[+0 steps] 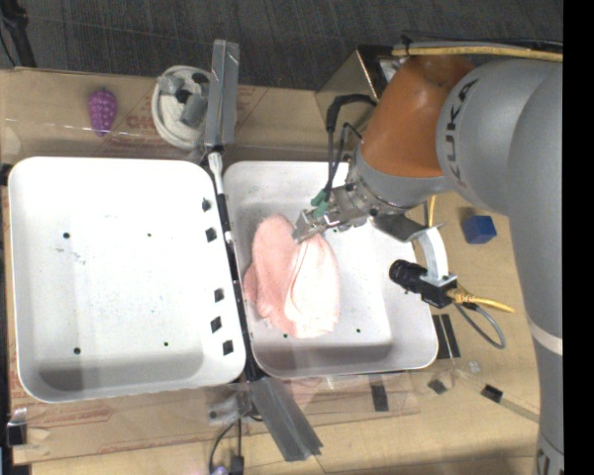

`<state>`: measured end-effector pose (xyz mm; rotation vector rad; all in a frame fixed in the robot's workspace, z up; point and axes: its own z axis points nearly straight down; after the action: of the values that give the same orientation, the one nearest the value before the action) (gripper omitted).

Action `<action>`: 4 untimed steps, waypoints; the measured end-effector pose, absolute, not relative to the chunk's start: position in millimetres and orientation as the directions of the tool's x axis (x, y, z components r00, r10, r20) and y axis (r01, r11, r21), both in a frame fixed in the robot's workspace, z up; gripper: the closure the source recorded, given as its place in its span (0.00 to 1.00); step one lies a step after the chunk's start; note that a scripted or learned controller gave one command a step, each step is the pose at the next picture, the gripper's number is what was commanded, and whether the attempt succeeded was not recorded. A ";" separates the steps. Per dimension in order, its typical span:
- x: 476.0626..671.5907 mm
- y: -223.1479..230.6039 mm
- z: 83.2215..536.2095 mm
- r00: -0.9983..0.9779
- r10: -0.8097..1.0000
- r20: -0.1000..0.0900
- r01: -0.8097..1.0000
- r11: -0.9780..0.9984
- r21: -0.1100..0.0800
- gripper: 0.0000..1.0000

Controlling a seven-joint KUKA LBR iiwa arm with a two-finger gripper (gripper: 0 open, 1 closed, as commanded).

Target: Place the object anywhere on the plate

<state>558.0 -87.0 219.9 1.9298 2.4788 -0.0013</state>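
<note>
A pink plate [265, 270] lies flat in the right bin [376, 315], against its left wall. A paler pink, rounded object [317, 290] overlaps the plate's right half and reaches from the gripper down towards the bin's front. My gripper [310, 226] points left and down over the plate's upper right edge, its tip at the top of the paler object. Whether that object is between the fingers is hidden by the gripper body. The grey arm with its orange band [416, 107] comes in from the upper right.
The left bin [109, 275] stands beside the right one, with a ridge of black clips [218, 285] between them. On the bench behind lie a purple grape-like toy [102, 110] and a white round holder [181, 107]. A blue block [480, 229] and cables [475, 305] sit to the right.
</note>
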 end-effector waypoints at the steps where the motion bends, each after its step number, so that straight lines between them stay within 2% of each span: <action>1: 558.7 -87.1 231.1 -0.248 0.969 0.000 0.969 0.248 -0.001 1.00; 2: 568.0 -27.8 231.0 -0.611 0.792 0.002 0.792 0.611 -0.004 1.00; 3: 583.0 17.3 221.8 -0.872 0.489 0.000 0.489 0.872 -0.001 1.00; 4: 591.4 64.2 233.5 -0.994 0.109 0.000 0.109 0.994 -0.001 1.00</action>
<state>591.4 64.2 233.5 0.1711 3.1367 -0.0011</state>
